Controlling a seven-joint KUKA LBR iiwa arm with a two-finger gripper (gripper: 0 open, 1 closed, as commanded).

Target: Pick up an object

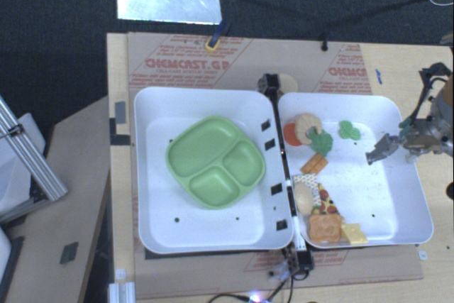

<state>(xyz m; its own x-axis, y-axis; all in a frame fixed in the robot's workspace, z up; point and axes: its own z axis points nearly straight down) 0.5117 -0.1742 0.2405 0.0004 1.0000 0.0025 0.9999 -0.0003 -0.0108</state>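
Arm: I see it reaching in over the right bin's (397, 174) right edge.
Gripper (376, 152): it hovers above bare floor in the right half of that bin, with nothing between its fingers; I cannot tell whether they are spread or pressed together.
Objects: toy foods crowd the right bin's left side. A tomato slice (291, 134) and green broccoli (323, 143) lie near the far-left corner, a small green piece (347, 129) near the far edge, and toast (325, 228) with a cheese block (354, 233) at the near edge.
Left bin (152, 223): I see a green divided plate (215, 161) at its centre.
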